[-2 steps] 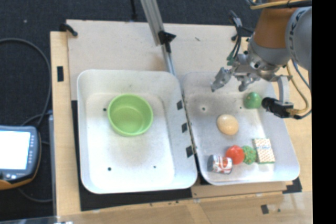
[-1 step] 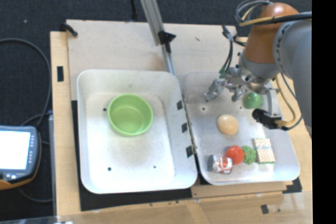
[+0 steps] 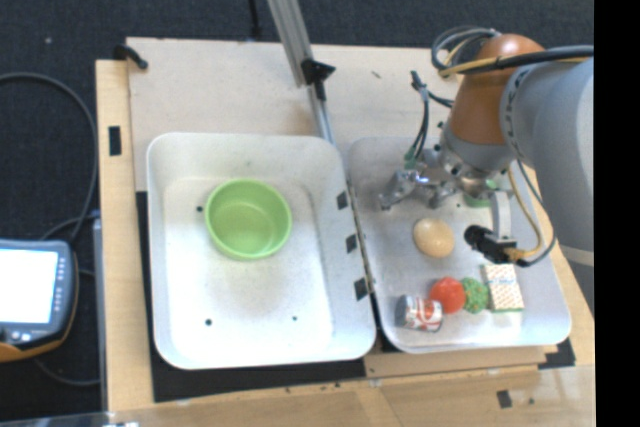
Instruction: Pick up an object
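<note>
Over the right bin (image 3: 560, 320) we see the grey arm (image 3: 555, 145) reaching in from the right, its orange band (image 3: 485, 100) bulging above the wrist and cables looping around it. The wrist leans down and leftward, carrying the claw (image 3: 400, 192) low over the upper left part of that bin, near its floor. The metal fingers are small and blurred from this height, so we cannot tell whether they stand wide or narrow, and we see nothing between them. Just below and to the right of the claw lies a pale beige egg-shaped object (image 3: 433, 237), apart from the fingers. Farther toward the bin's near edge sit a red round object (image 3: 448, 294), a small can-like item with red and white markings (image 3: 422, 313), a green lumpy piece (image 3: 474, 294) and a small patterned box (image 3: 503, 287), clustered close together. A black fitting (image 3: 482, 241) hangs on the cable beside the egg-shaped object. In the left bin (image 3: 175, 325) a green bowl (image 3: 248, 218) rests upright. Both bins lie side by side on the tan worktop (image 3: 215, 80), and a slanted metal pole (image 3: 285, 10) rises behind them.
</note>
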Controlling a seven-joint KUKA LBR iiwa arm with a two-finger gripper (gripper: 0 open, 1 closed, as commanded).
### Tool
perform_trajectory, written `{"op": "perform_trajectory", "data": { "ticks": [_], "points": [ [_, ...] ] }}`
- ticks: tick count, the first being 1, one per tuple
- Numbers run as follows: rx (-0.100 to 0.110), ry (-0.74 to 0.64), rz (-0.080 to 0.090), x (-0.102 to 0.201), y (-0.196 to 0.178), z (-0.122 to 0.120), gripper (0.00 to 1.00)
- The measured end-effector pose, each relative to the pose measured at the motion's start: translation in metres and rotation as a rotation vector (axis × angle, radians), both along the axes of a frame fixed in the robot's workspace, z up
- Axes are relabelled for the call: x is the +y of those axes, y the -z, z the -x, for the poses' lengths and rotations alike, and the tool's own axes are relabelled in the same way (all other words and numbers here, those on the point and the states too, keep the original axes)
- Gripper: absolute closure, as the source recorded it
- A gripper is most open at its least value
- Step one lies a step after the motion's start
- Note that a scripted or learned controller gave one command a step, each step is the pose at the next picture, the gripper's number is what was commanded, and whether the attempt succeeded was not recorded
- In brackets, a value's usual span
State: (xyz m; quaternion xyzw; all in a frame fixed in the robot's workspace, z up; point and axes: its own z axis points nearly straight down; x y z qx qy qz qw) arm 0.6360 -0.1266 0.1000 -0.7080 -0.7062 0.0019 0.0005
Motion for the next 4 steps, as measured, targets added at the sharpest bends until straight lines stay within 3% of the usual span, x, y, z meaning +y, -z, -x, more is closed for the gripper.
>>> {"op": "perform_trajectory", "data": {
  "ticks": [1,2,3,4],
  "points": [
    [-0.007,0.004,0.000,-0.001,-0.015,-0.002,1.00],
    [-0.009,0.002,-0.001,0.003,-0.064,0.004,1.00],
    [-0.011,-0.005,-0.001,0.007,-0.122,-0.006,1.00],
    [-0.007,-0.006,-0.001,0.006,-0.138,-0.007,1.00]
  ]
}}
